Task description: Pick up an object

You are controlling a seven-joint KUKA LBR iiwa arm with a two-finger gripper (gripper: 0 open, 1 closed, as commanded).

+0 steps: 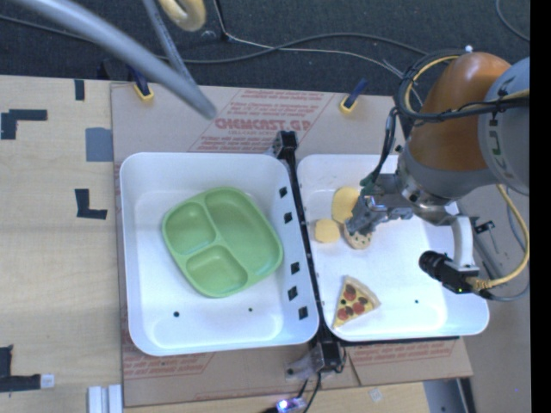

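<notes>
In the right bin (430, 317) lie a pizza slice toy (354, 300) near the front, a small yellow round piece (326, 230), a taller yellow piece (345, 200) and a brown speckled cookie (359, 237). My gripper (365, 218) is low over the bin's left part, its tip right at the cookie and beside the taller yellow piece. The arm's orange band (452, 101) and grey wrist hang above it.
The left bin (146, 317) holds a green divided plate (222, 240). A black divider (295, 231) runs between the bins. Cables cross the dark floor at the back. A grey pole (103, 33) slants across the top left.
</notes>
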